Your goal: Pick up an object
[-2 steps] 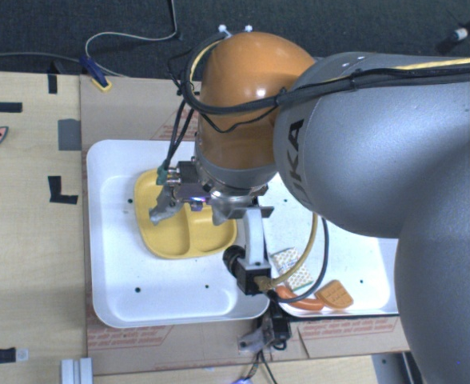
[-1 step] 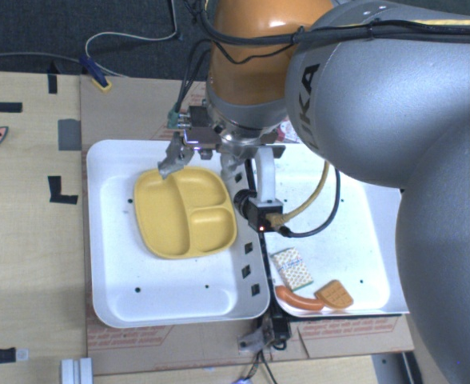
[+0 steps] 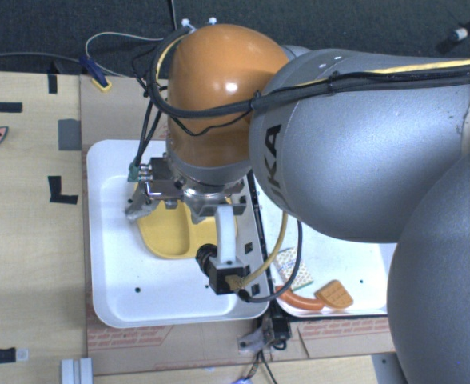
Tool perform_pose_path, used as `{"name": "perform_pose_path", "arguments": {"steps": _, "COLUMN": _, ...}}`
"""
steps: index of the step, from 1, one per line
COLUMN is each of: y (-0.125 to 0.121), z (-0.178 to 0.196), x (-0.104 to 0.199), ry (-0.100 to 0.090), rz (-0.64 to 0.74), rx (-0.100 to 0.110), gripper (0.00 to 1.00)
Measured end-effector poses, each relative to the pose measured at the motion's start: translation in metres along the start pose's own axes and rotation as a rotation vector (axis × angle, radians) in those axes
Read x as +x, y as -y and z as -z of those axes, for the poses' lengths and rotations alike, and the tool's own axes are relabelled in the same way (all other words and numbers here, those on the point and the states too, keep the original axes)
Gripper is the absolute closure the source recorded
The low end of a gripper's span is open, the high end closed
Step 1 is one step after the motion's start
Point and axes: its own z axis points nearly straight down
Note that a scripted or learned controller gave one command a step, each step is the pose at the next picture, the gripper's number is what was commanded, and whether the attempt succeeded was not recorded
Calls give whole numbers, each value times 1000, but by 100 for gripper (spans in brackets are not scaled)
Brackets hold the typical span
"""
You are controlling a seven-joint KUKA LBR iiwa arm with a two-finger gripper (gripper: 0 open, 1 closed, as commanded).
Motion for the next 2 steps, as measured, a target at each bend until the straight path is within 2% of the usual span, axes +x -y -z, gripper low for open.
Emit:
{"name": "perform_pose_path", "arguments": {"steps": 1, "y": -1, "z": 145, "x": -23, "ry": -1, "rz": -3, "rx": -3, "gripper": 0}}
{"name": "perform_pose_path", "arguments": {"steps": 2, "y": -42, "z": 125, "x": -116, "ry": 1, "rz": -4, "rx": -1, "gripper": 0}}
